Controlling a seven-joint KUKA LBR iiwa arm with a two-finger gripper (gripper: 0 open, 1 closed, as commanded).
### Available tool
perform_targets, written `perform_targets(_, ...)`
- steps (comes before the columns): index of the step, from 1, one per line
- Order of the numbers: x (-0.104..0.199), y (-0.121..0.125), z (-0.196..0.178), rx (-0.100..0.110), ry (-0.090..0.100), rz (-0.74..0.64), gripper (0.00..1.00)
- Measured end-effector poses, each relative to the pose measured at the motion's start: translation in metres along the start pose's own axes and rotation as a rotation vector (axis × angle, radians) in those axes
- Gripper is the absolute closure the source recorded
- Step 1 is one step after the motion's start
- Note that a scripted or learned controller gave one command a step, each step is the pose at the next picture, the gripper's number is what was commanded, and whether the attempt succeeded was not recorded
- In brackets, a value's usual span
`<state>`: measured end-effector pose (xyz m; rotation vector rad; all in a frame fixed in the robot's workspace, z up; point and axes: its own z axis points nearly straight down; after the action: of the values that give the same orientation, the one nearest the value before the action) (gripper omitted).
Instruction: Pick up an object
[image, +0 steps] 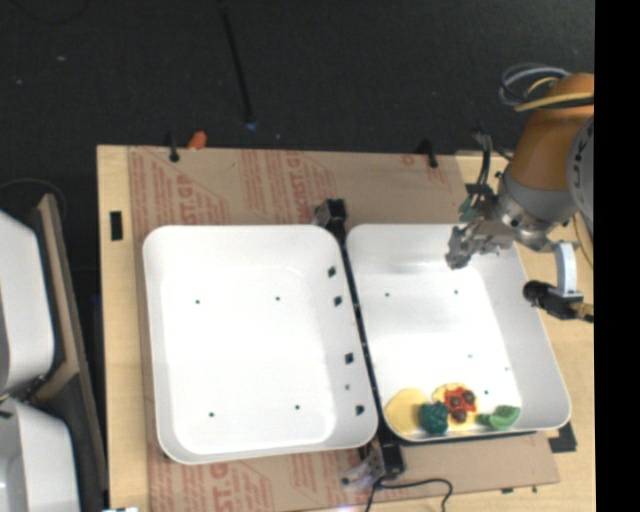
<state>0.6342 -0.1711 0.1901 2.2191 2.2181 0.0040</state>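
The arm (545, 150) comes in over the far right corner of the bench (250, 185), w/ the gripper (458, 256) hanging above the far edge of the right bin (440, 320). Whether it's wide or narrow I can't tell at this size; nothing shows in it.

Things to pick are all bunched in the right bin's near edge, toward its near right corner: a pale yellow disc (403, 408), a teal lump (433, 419) touching it, a red piece w/ dark spots (459, 400) just beside that, and a green piece (501, 415) closest to the corner. They sit tight against the near wall, prob. because the bin floor slopes up there and things slide and collect at the rim. The left bin (250, 340) sits alongside, a black clip strip (345, 300) between the two.

Gripper is well apart from the pile, at the opposite edge of the same bin, so the task looks barely started: approach not yet made. Next move needs a reach toward the near edge and a descent. Risk: the items touch each other and the wall, so a clean single grab is awkward; the green piece looks most separate.
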Motion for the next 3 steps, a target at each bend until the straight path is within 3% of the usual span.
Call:
perform_targets(2, -0.009, 0.008, -0.082, 0.001, 0.0, 0.0, 1.0)
perform_targets(3, 0.044, 0.004, -0.068, 0.005, 0.002, -0.003, 1.0)
